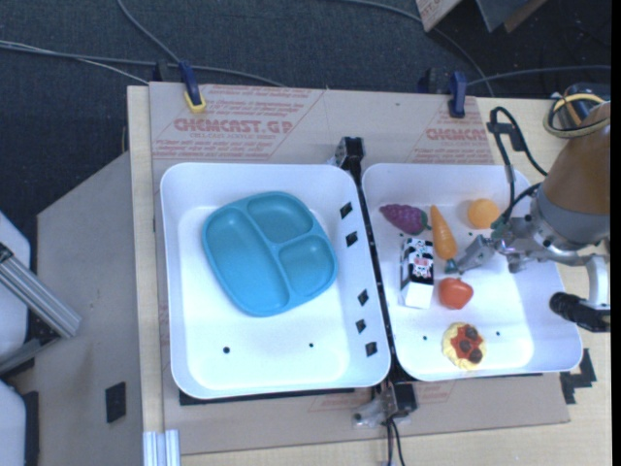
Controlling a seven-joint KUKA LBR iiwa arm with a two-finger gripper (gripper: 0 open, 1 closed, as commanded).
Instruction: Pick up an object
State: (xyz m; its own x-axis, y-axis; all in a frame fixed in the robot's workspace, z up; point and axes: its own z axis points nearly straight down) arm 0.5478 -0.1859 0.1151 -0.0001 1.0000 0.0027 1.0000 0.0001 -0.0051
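The desk (243, 115) is a pale board printed with red lettering that reads partly as "CHEMCAST GP", once behind each bin; a blue and yellow clamp (191, 87) grips its far edge at eleven o'clock and a blue clamp (457, 93) at one o'clock.

The left bin (184, 289) carries a blue divided plate (270, 252) with three compartments, lying toward the bin's ten o'clock side. The right bin (543, 328) holds the small toys.

The arm (580, 187), grey with its orange band, comes in at three o'clock and reaches over the right bin. Its claw (482, 250) points toward nine o'clock near the bin's middle. The tip lies just beside the red tomato (455, 292), at that toy's one o'clock, and close to the lower end of the carrot (443, 232). Whether the fingers are spread or pressed together cannot be told at this size, and nothing is seen between them.

A black and white cow-patterned carton (418, 271) lies at nine o'clock from the tomato, close beside it; any print on it is too small to read. A purple bunch of grapes (405, 217) sits at the bin's eleven o'clock, an orange fruit (482, 212) at twelve o'clock, and a small yellow tart with red berries (464, 344) at six o'clock.
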